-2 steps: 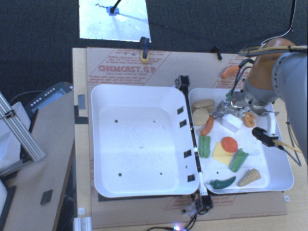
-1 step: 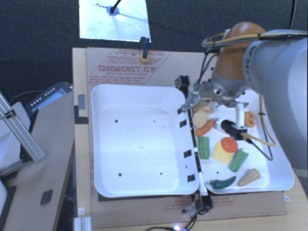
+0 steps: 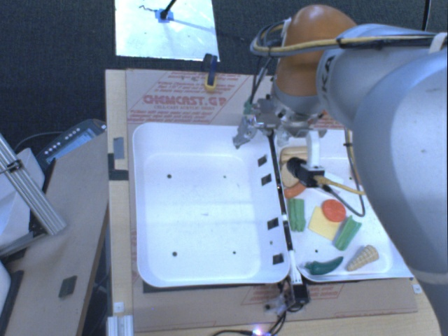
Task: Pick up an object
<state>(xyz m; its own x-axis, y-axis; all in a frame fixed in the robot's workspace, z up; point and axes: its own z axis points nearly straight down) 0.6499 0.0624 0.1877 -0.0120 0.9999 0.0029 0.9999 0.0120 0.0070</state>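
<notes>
The gripper (image 3: 243, 133) hangs over the back rim of the bare bin (image 3: 196, 208), close to the divider. Whether it is open or closed cannot be told from here, and no object is seen in it.

Everything worth picking lies across the divider from the gripper, on the arm's side and nearer the camera, in the other bin (image 3: 350, 276). These toy foods (image 3: 329, 229) look like moulded plastic, so probably light, stiff and smooth, and apt to slide or roll under a poor pinch.

The closest to the gripper is an orange piece (image 3: 295, 190), partly hidden by the robot's own hardware. Just past it lies a green stick (image 3: 297, 214), clear on both long sides. It looks the best bet: take it across its narrow width at mid-length.

Further from the gripper:
- A red disc (image 3: 334, 210) touches or overlaps a yellow slab (image 3: 320, 225), which lies flat and offers little edge.
- A second green stick (image 3: 347, 233) lies tilted against the slab.
- A dark green pepper (image 3: 324, 265) and a cone (image 3: 363, 257) are the farthest. Both are tapered, so likely to squirt out.
</notes>
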